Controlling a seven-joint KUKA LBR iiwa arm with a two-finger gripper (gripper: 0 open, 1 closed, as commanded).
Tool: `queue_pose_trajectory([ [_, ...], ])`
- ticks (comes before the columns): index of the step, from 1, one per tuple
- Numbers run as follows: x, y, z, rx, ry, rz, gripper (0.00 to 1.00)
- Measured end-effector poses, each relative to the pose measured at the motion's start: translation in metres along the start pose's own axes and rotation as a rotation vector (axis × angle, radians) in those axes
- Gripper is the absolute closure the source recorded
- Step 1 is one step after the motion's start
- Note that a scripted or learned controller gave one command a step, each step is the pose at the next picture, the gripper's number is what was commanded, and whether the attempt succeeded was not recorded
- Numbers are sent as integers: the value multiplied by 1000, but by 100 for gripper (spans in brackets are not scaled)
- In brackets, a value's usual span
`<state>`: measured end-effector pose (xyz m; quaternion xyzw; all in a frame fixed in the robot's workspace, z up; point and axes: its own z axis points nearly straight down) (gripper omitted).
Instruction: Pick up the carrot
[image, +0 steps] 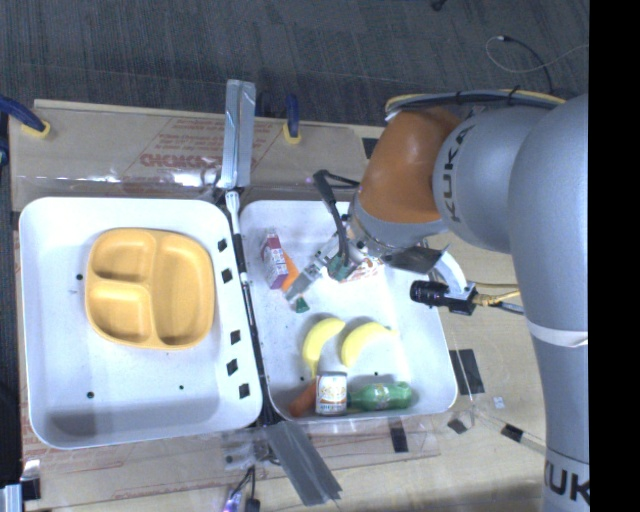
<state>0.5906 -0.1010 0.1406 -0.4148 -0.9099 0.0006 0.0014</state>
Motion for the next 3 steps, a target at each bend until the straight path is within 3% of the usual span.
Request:
queue_pose_trajectory([
  [1, -30, 24, 50, -1, -1, -166, 0],
  [2, 37, 32, -67, -1, -2, 30, 0],
  [3, 19, 31, -49, -1, -2, 10, 0],
])
